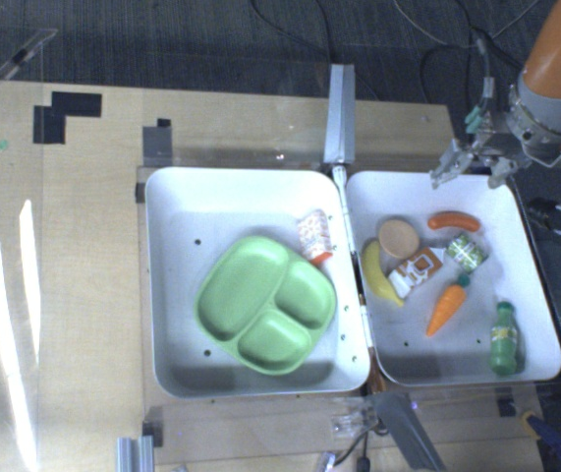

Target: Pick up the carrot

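An orange carrot with a small green top lies in the right bin, slanting toward the front. My gripper hangs over the bin's far rim, well behind the carrot. Its two fingers stand apart, open, with nothing between them.
Around the carrot lie a banana, a brown round lid, a small carton, a sausage, a green can and a green bottle. The left bin holds a green divided plate and a small packet.
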You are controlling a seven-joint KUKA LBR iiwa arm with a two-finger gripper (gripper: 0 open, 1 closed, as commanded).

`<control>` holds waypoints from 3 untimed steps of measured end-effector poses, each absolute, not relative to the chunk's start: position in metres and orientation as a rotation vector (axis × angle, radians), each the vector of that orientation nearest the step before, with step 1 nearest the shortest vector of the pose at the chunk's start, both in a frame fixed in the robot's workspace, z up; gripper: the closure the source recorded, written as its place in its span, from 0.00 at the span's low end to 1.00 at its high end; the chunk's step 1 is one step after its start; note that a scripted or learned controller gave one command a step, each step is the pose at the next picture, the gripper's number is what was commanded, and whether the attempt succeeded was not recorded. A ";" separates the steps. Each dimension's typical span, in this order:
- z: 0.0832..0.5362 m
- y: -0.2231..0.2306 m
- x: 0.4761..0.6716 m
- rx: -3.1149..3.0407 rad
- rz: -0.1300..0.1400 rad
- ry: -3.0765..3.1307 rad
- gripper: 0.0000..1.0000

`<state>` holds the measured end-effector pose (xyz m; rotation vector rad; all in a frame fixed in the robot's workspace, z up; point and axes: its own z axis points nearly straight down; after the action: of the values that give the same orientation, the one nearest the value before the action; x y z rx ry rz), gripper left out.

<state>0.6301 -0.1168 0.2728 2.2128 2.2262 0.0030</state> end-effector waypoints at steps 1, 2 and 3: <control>0.134 -0.168 0.591 2.032 0.004 2.390 0.00; 0.114 -0.154 0.538 1.850 0.027 2.493 0.00; 0.113 -0.145 0.523 1.562 0.034 2.635 0.00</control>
<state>0.5229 -0.1446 0.1127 1.5624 2.6349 0.0345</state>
